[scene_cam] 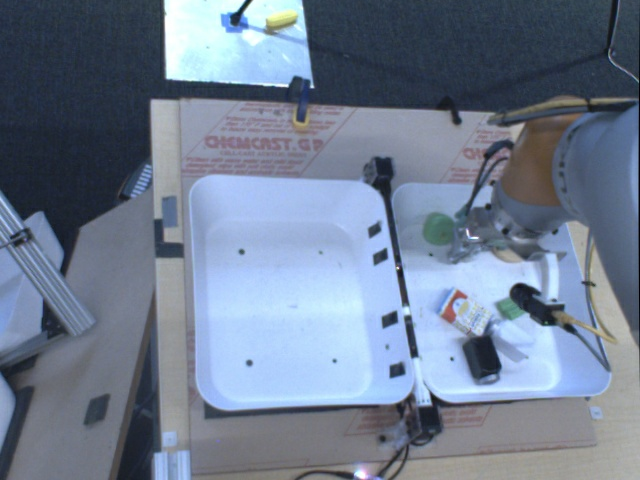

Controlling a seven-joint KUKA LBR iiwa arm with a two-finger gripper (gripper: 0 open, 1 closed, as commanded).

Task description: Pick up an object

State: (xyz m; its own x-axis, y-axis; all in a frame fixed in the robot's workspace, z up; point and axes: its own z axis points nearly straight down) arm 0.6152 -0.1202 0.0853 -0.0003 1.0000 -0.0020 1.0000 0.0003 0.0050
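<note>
My gripper (461, 245) is low in the back part of the right bin (575, 368), reaching in from the right. A green ball (436, 229) lies just to its left, close to it, and nothing shows between the two. Nearer the front lie a red and white box (465, 312), a small green block (510, 308) and a black object (482, 359). The arm's grey body and orange band hide the bin's back right corner.
The left bin (215, 368) sits beside the right one, with a black-clipped divider (393, 288) between them. A metal frame (40, 278) stands on the side table at the far left. A yellow clamp (300, 118) sits at the board's back edge.
</note>
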